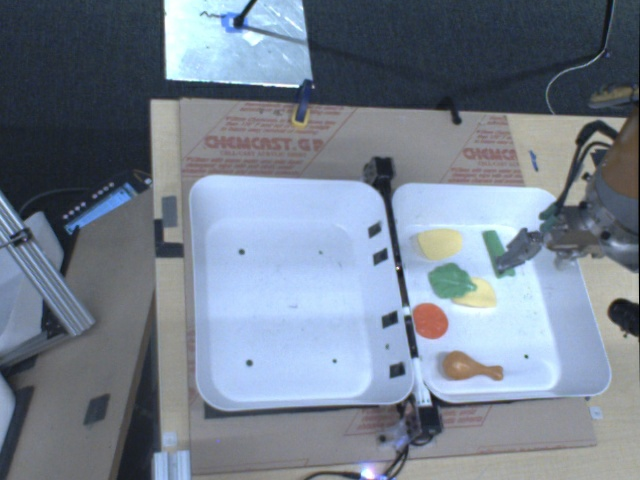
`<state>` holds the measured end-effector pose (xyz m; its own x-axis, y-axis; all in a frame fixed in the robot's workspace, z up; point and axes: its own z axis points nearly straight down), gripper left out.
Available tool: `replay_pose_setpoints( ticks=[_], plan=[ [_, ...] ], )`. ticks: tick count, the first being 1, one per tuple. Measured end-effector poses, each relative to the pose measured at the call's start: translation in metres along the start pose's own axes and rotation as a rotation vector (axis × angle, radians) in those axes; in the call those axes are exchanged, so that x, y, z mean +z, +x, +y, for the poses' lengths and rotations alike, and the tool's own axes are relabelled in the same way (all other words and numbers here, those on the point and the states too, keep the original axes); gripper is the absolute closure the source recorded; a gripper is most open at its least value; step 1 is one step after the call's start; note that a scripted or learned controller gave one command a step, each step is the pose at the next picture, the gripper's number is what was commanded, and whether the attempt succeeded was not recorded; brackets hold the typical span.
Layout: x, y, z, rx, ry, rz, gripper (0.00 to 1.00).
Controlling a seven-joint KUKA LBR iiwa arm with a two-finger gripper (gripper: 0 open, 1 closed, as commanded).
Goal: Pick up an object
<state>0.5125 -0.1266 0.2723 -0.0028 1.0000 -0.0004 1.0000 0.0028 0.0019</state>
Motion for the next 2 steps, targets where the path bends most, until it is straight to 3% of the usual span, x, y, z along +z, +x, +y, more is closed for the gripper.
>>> replay_pose_setpoints(
  ticks=[1, 2],
  plan=[
    [-0.011, 0.0, 0.001, -0.003, -0.003, 0.0, 1.0],
    [0.102, -0.004, 0.06, -0.003, 0.006, 0.001, 1.0]
  ],
)
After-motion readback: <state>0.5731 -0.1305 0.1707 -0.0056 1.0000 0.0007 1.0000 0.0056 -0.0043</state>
